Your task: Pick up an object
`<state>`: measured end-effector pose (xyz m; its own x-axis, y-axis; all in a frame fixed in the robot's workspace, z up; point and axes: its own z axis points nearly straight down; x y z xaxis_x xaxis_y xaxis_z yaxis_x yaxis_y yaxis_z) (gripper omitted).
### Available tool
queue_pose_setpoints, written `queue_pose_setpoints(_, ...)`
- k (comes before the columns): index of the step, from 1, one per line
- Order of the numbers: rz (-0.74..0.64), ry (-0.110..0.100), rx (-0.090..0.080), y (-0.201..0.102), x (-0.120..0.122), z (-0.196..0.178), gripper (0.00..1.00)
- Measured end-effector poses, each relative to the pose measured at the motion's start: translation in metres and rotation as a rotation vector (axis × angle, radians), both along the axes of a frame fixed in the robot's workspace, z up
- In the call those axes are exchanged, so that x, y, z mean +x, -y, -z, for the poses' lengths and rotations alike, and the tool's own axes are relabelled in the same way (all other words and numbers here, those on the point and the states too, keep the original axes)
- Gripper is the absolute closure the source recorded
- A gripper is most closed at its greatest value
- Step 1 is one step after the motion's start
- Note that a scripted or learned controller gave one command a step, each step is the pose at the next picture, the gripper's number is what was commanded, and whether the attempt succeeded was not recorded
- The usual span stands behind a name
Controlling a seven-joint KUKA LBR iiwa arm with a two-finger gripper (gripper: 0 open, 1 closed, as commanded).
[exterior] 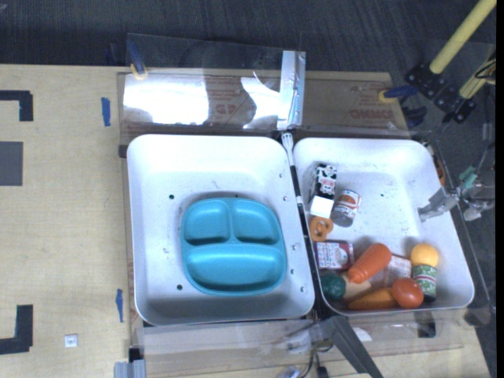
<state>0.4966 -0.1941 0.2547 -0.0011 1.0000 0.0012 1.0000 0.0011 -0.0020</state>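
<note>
The right bin (394, 164) holds several small toy foods crowded along its left and near sides. A black-and-white carton (325, 178) stands by a white box (321, 206) and a small can (346, 208). Below them lie an orange ring (320, 227) and a red packet (333, 254). An orange carrot (368, 263) lies tilted at the middle, with a green piece (332, 287) to its left. A red tomato (407, 292), a yellow lemon (424, 254) and a green-labelled bottle (426, 280) sit at the near right corner.
The left bin (157, 172) holds a blue divided plate (233, 245) at its middle. A clear plastic sheet (205, 93) with a metal strip stands behind the bins. A yellow pole (465, 26) and black clamps sit at the top right. A metal bracket (453, 199) hangs over the right bin's right rim.
</note>
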Motion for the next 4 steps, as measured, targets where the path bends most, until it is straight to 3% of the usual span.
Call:
queue_pose_setpoints(1, -0.159, -0.005, 0.002, -0.080, 0.029, 0.088, 0.00)
queue_pose_setpoints(2, -0.315, 0.017, -0.002, -0.092, 0.098, 0.163, 0.00)
queue_pose_setpoints(3, -0.310, 0.014, -0.005, -0.088, 0.096, 0.155, 1.00)
queue_pose_setpoints(4, -0.093, 0.008, -0.002, -0.135, 0.136, 0.068, 1.00)
